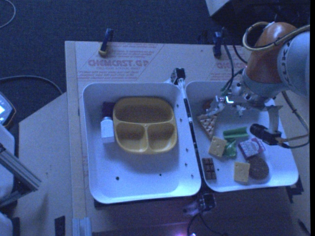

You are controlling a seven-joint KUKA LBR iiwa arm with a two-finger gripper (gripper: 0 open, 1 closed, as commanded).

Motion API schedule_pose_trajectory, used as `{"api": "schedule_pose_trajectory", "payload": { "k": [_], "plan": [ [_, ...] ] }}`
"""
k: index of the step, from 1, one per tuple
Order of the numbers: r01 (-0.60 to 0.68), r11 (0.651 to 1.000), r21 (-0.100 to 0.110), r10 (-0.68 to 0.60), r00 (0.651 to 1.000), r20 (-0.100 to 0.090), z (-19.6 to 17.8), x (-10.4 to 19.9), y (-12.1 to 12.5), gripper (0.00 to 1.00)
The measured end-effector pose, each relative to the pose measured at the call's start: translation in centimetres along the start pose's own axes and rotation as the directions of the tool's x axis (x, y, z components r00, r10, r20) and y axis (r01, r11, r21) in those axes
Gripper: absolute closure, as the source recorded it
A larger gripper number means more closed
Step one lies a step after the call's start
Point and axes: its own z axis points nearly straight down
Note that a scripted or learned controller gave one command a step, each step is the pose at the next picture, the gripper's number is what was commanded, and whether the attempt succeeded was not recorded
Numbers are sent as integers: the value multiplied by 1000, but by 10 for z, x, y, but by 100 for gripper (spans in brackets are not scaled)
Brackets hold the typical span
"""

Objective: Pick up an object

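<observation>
My gripper [220, 103] hangs low over the far left part of the right bin [285, 173], reaching in from the right. Just under and left of it is a small reddish-brown piece [208, 104], partly hidden by the gripper; contact is unclear. In front of it lies a triangular waffle-patterned slice [207, 123]. Further toward the front are a green bar [235, 132], a yellow cheese cube [217, 146], a small green piece [230, 150], a pink packet [251, 148], a chocolate bar [208, 167], a yellow square [241, 172] and a brown round cookie [259, 169].
The left bin [98, 181] holds a yellow divided plate [145, 124], with a white bottle [107, 129] and a dark purple item [108, 107] at its left side. A raised rim [189, 127] separates the two bins. The arm's orange band [268, 48] rises at the back right.
</observation>
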Motion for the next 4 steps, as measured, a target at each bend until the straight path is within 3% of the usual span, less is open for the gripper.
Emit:
{"api": "schedule_pose_trajectory", "payload": {
  "k": [1, 2, 4],
  "plan": [
    [-1, 1000, -7, 1, 1000, 0, 48, 0, 2, 0],
    [-1, 1000, -20, 1, 1000, 0, 32, 0, 6, 100],
    [2, 1000, -13, -2, 1000, 3, -56, 6, 6, 100]
  ]
}}
